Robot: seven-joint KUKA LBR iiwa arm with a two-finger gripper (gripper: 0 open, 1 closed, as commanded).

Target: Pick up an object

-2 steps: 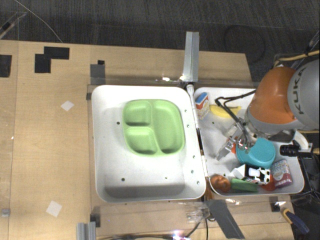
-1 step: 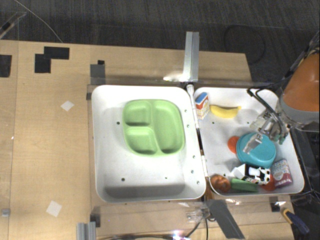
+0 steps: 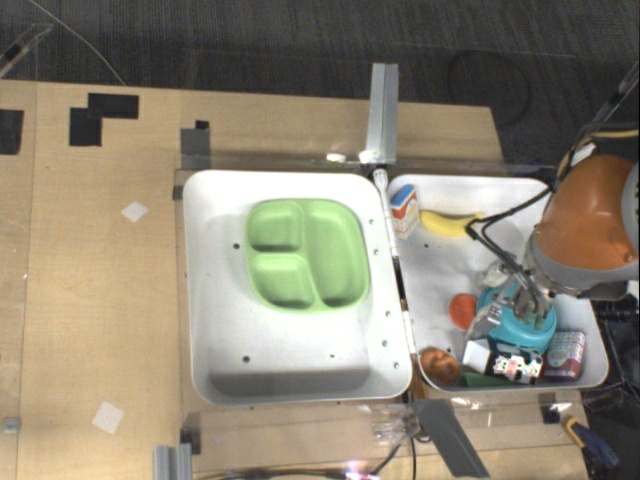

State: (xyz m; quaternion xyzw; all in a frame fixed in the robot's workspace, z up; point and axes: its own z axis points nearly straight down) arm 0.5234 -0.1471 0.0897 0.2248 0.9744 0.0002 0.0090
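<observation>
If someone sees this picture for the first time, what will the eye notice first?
Probably the green divided tray, lying alone in the left bin. Next, the arm's orange band at the right edge, above the right bin, where a banana, a small carton and a red ball lie.

A divided tray (image 3: 305, 253) lies in the left bin (image 3: 215, 368); a banana (image 3: 447, 225) lies near the right bin's (image 3: 455, 186) far edge.
</observation>
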